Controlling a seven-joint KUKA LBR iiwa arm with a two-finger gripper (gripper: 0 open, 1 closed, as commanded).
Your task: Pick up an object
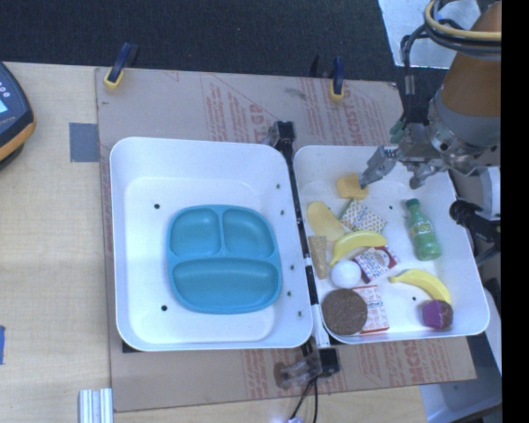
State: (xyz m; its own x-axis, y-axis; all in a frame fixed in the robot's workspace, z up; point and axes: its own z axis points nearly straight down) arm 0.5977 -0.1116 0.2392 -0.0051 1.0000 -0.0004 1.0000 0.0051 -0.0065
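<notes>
- Nearest me, at the lower right of the frame, I see a dark brown round disc (345, 311) and a purple lump (437, 314) in the right shallow white plastic bin (476, 276).
- Above them lie two curved yellow bananas (360, 243), a white ball (345, 274), a green bottle (422, 230) and small printed packets.
- The left white bin (132, 236) holds a smooth blue three-compartment plate (222, 258).
- Both bins sit on brown cardboard over a pale wooden bench (35, 271).
- Further up, my gripper (395, 173) hangs with its two fingers spread apart, holding nothing; one tip is just beside a yellow wedge-shaped block (351, 187).
- Beyond is dark carpet.
</notes>
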